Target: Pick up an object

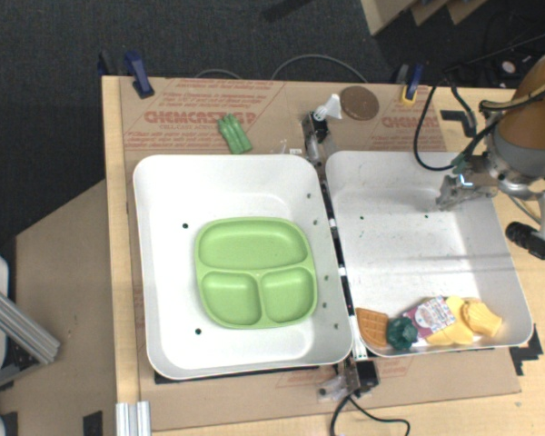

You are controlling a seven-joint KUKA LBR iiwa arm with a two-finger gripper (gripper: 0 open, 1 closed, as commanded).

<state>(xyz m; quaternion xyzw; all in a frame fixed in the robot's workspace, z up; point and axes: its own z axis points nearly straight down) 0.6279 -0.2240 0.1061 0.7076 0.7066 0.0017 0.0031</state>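
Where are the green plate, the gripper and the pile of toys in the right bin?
green plate (254, 243): camera view, middle of its top compartment.
gripper (454, 189): camera view, its tip over the right bin's far side.
toys (431, 322): camera view, pink piece mid-pile, at the bin's near edge.

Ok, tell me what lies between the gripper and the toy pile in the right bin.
Bare white bin floor separates the gripper from the toy pile, per the camera view.
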